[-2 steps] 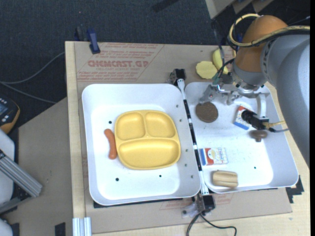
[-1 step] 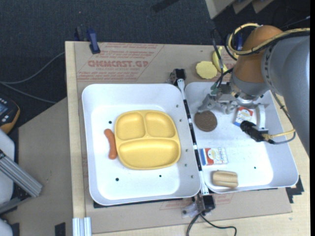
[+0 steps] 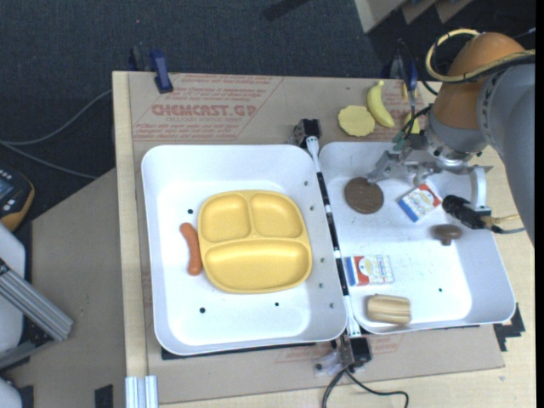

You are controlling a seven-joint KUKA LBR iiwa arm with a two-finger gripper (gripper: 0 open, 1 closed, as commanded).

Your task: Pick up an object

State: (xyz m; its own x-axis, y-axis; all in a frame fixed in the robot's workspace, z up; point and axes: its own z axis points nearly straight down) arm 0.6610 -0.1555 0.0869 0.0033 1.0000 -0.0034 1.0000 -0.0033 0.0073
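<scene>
My gripper (image 3: 399,173) hangs over the far end of the right bin (image 3: 489,291), open, with nothing between its fingers. A brown round patty (image 3: 364,195) lies just left of and below it. A small blue and white carton (image 3: 419,202) lies just in front of it. Further right is a small brown mushroom-shaped piece (image 3: 446,233). Near the front of this bin are a flat white packet with red and blue print (image 3: 369,269) and a tan bread roll (image 3: 388,309).
The left bin (image 3: 166,228) holds a yellow divided plate (image 3: 253,240) with an orange sausage (image 3: 191,247) beside it. A banana (image 3: 380,104) and a yellow chip (image 3: 356,121) lie on the bench behind the right bin. A blue clamp (image 3: 159,70) sits at the bench's far left corner.
</scene>
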